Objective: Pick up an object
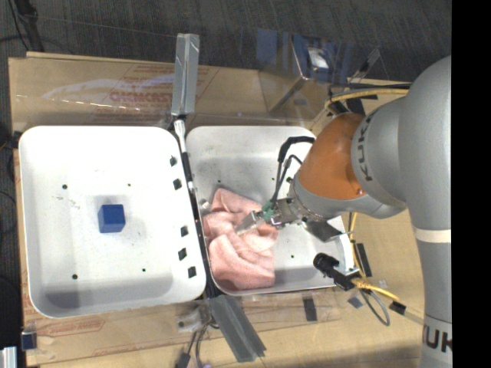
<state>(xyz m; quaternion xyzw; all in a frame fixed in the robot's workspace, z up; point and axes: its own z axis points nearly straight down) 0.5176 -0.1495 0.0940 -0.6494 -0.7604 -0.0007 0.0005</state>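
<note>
The gripper [257, 219] hung low over the crumpled pink cloth [238, 244] in the right bin [245, 140], apparently positioned to grasp it; its finger state could not be told.

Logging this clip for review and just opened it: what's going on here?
A grey KUKA arm reaches in from the right over the right bin, its hand down at a crumpled pink cloth lying in that bin. Whether it has gripped the cloth can't be told. A small blue cube sits alone in the left bin.

The bench [69, 79] bears two white bins [46, 205] side by side.
</note>
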